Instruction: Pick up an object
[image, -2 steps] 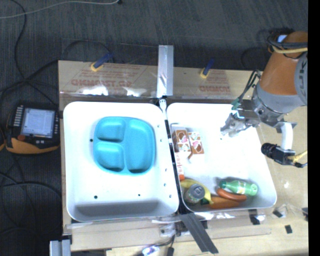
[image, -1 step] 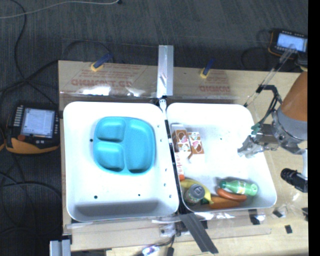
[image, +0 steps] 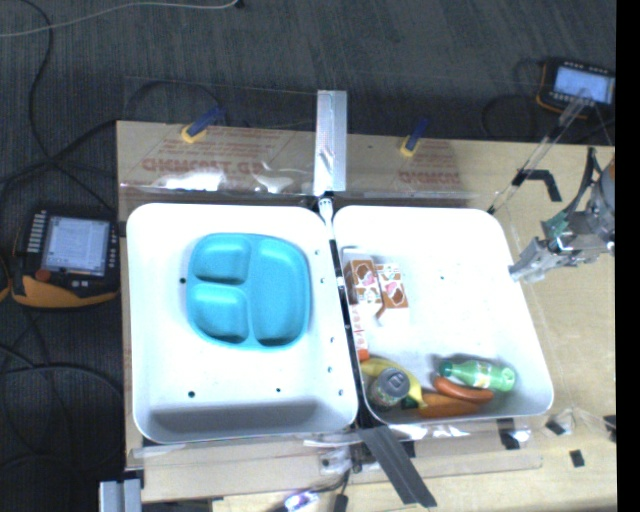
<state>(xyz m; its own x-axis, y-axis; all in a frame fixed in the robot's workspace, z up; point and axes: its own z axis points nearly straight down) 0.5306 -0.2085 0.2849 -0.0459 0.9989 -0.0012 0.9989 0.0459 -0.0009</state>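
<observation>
The right bin (image: 470, 235) holds a small brown-and-white printed carton (image: 377, 284) near its left wall. Along its front edge lie a green bottle (image: 478, 375), an orange carrot-like piece (image: 455, 402), a yellow banana-like piece (image: 378, 368) and a round grey-topped object (image: 392, 384), all close together. My gripper (image: 545, 258) hangs at the far right of the view, just outside the right bin's right rim and apart from every object. Nothing shows in its grasp.
The left bin (image: 160, 390) carries a blue divided plate (image: 247, 289). A metal post (image: 331, 140) stands behind the seam between the bins. Handheld screens lie at the left (image: 68, 247) and the top right (image: 580, 84), with cables on the dark floor.
</observation>
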